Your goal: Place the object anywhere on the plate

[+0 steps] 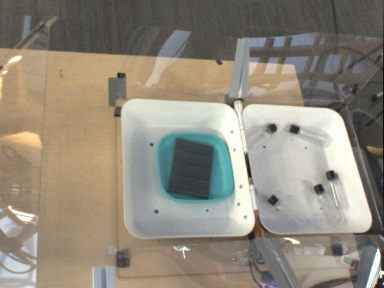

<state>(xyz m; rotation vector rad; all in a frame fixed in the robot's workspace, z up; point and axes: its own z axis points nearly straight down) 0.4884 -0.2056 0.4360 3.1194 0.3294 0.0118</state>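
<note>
A dark grey ridged rectangular block (191, 168) lies flat on a teal square plate (223, 171) in the middle of the left white bin (139, 179). The block sits a little tilted, well inside the plate's rim.
The right white bin (300, 167) holds several clear tubes with black caps, among them one near the back (271, 128) and two at the right (330, 191). A metal post (239, 71) rises behind the seam between the bins. Wooden bench surrounds both bins.
</note>
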